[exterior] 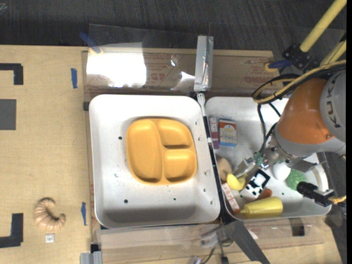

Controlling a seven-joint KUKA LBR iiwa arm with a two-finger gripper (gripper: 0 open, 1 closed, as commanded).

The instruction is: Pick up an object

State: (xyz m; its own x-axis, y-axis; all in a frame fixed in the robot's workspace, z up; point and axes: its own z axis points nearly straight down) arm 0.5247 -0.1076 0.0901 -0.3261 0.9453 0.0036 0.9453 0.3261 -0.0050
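The grey arm's gripper (257,168) hangs low in the right white bin (247,106), its grasp impossible to judge, crowded by a yellow plastic bottle (263,206), a small yellow fruit-shaped piece (235,182) and a red-and-white carton (227,132). A yellow divided plate (161,150) fills the left bin (104,147).

A dark carpet floor (137,4) is seen along the top edge. The bench (38,92) is covered with light brown board, marked with black tape (14,73) near its left edge. Glare is reflected from a clear sheet (118,67).
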